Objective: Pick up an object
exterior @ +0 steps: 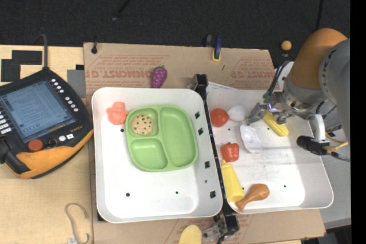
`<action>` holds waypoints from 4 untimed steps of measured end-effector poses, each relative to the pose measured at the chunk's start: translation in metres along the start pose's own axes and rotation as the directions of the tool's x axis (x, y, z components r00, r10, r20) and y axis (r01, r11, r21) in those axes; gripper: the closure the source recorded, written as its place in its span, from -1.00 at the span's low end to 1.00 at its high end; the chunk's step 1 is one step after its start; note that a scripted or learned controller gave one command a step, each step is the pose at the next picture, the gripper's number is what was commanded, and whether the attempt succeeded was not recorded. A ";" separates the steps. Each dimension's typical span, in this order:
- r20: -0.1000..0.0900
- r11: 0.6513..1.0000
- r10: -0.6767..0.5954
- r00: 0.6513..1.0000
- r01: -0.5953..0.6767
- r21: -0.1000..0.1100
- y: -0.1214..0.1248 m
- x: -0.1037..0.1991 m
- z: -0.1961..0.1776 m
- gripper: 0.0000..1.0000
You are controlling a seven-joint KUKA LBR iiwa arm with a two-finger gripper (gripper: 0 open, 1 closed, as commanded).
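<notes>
While two shallow white bins sit side by side on the bench, the left bin holds one green divided tray with three compartments, a single round cookie lying in its upper-left compartment, and one pink toy just beside the tray's left edge. The right bin holds more: one red tomato-like ball, one white ball touching it on the right, one red pepper, one crumpled clear wrapper, one yellow bottle-shaped piece along the bin's left wall, one brown drumstick just beside it near the front wall, and one yellow block toward the back. Outside the bins, one purple grape bunch lies on the cardboard behind the left bin, one yellow rounded object sits at the front edge, and one teach pendant rests on the bench at far left.

Reaching in from the right, the arm bends down over the back of the right bin, its orange band uppermost. The gripper hangs low over the yellow block, its metal tips pointing left toward the white ball. Its tips lie against the block's upper end, but whether they are spread or closed on it cannot be told from here.
</notes>
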State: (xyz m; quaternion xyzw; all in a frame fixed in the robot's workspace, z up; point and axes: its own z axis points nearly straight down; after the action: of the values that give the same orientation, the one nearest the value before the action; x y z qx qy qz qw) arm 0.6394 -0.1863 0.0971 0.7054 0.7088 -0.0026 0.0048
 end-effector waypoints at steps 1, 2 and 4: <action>0.001 1.000 0.000 1.000 0.000 -0.010 0.002 0.000 -0.012 1.00; -0.011 1.000 0.006 1.000 -0.006 0.001 0.003 -0.001 -0.054 1.00; -0.011 1.000 0.003 1.000 -0.003 0.002 -0.002 -0.003 -0.132 1.00</action>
State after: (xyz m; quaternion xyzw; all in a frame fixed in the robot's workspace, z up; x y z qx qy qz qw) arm 0.6365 -0.1882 0.2287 0.7066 0.7076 0.0005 0.0005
